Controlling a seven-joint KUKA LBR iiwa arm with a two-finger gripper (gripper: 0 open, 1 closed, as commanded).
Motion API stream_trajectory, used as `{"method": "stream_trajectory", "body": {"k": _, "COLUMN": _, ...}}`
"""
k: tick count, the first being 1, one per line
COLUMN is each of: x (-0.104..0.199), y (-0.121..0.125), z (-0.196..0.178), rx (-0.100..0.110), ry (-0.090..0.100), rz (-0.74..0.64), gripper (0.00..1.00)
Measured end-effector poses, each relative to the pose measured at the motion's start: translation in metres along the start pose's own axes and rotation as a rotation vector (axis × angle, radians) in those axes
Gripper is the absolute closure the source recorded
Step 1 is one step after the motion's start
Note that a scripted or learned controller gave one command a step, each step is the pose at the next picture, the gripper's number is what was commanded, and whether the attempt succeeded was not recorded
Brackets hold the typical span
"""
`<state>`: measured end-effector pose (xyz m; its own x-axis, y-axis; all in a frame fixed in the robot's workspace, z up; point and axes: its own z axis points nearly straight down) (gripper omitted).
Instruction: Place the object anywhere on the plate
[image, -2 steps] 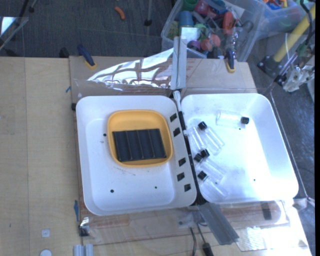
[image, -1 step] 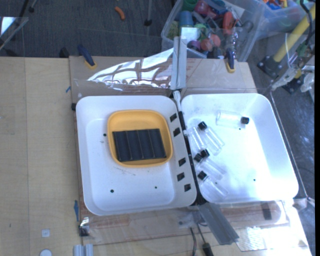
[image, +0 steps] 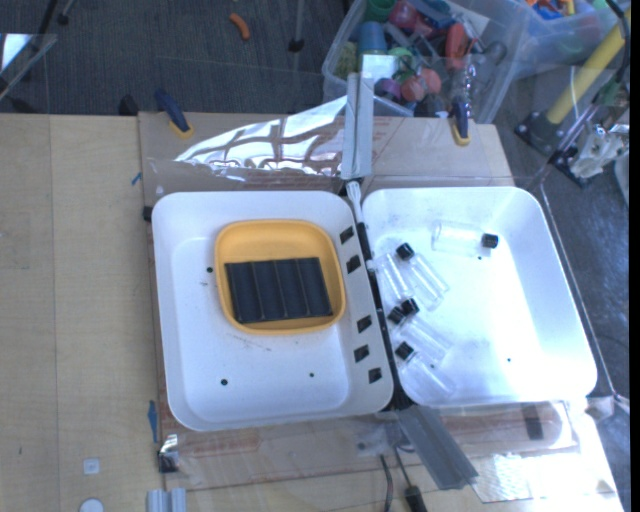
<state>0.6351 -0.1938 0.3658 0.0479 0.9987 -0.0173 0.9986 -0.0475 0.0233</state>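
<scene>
Already, a dark ribbed slab (image: 278, 290) lies on the yellow plate (image: 280, 238) in the left bin (image: 190, 350). Clear vials (image: 418, 275) sit near the right bin's (image: 540, 300) left edge; any pick should be centred on one. Gripper state: cannot tell.

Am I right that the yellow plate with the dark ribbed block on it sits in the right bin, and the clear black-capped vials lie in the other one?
Not quite: the camera view shows the yellow plate, with the dark ribbed block on it, in the left bin. The clear black-capped vials lie in the right bin.
</scene>
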Motion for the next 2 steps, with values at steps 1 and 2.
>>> {"method": "stream_trajectory", "body": {"k": 1, "x": 0.000, "y": 0.000, "z": 0.000, "rx": 0.000, "ry": 0.000, "rz": 0.000, "gripper": 0.00}}
{"method": "stream_trajectory", "body": {"k": 2, "x": 0.000, "y": 0.001, "z": -0.011, "rx": -0.004, "ry": -0.002, "rz": -0.001, "gripper": 1.00}}
